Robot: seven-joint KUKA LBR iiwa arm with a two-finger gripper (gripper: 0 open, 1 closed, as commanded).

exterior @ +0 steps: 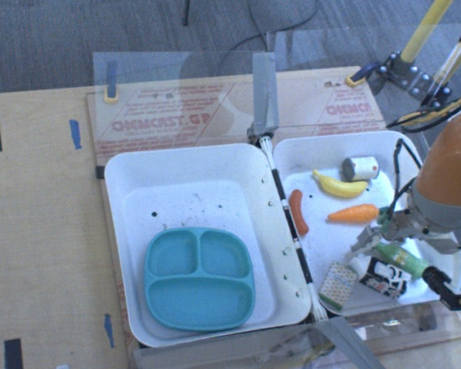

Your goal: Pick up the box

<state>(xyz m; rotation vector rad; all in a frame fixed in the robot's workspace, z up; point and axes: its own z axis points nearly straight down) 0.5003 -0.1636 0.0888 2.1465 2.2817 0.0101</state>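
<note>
The KUKA arm (pixel 457 174), grey with an orange band, reaches in from the right over the right-hand white bin (pixel 292 153), its claw (pixel 379 237) low among the clutter; whether the claw is spread or pressed together cannot be told from this slanted overhead view. The box (pixel 338 284), a small carton with a green-and-white speckled face, lies just left of and below the claw, tilted against the bin's near-left corner and apart from the claw. A green bottle (pixel 404 258) lies just beneath the claw, over a black-and-white packet (pixel 383 278). An orange carrot (pixel 352 215) sits just above and left of the claw, with a yellow banana (pixel 336 184) and a small white cylinder (pixel 361 167) farther up. A red sausage-shaped toy (pixel 298 212) lies well to the claw's left, near the divider. Far left, the other white bin (pixel 125 182) holds a teal divided plate (pixel 199 278).
</note>
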